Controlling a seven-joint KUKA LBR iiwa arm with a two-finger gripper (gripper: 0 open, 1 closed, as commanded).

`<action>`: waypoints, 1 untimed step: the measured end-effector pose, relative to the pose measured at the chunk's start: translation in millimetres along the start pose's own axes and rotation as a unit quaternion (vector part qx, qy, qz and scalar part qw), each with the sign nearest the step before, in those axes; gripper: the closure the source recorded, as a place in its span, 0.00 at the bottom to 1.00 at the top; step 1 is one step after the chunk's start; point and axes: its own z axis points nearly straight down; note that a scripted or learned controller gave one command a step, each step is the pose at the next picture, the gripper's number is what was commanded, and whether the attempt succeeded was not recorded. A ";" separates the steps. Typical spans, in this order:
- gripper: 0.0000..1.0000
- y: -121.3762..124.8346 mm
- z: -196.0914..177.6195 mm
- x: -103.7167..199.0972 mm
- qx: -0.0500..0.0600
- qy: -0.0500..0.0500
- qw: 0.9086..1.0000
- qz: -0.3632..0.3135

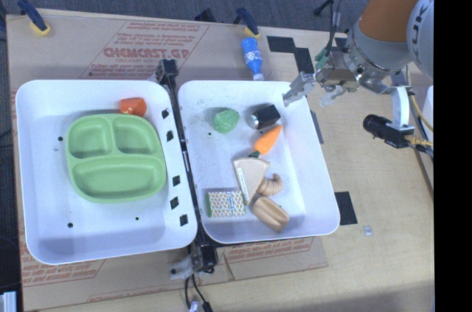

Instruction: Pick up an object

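Dark grey carpet is seen behind a cardboard-covered bench (369,178), on which two shallow white bins are set side by side. At the far left edge a blue-and-yellow clamp (33,15) is fixed. The left bin (37,178) is occupied by a green divided plate (116,156), with a small orange-red object (133,107) lying just beyond the plate's far rim. A black divider (179,148) is seen between the bins. In the right bin (310,178) a patterned square packet (225,203) is placed near the front, a green lump (226,119) near the back, and a black cylinder (263,116) beside it. An orange carrot-like piece (268,140) is laid just below the cylinder, above a pale wedge (249,175) and two tan bread-like pieces (268,201). A blue bottle (252,57) is lying on the cardboard behind the bin. The gripper (301,88) is held over the bin's back right corner, with nothing between its fingers; whether they are apart or together cannot be told.
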 end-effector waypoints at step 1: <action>0.00 13.8 191.3 -7.6 0.001 0.000 1.000 0.006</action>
